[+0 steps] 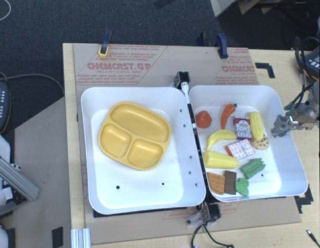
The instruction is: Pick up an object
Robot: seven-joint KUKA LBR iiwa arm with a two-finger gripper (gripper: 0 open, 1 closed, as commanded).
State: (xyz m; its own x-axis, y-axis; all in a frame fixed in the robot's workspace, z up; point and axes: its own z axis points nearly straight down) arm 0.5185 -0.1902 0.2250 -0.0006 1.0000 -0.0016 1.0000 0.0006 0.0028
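The counter carries two white bins side by side. The left bin holds a yellow divided plate. The right bin holds a crowd of toy food: a banana, a yellow wedge, an ear of corn, a carrot, a tomato, green beans, a waffle and some small packets.

The gripper hangs at the right bin's right wall, reaching in from the right, with nothing visible between its fingers; whether the jaws stand apart or together cannot be told at this size.

The nearest thing is the ear of corn, just to the left of the jaws. Its long axis runs nearly up and down the view, across the line of approach, with a cookie touching its lower end. My judgement: a short move left and down would reach it.
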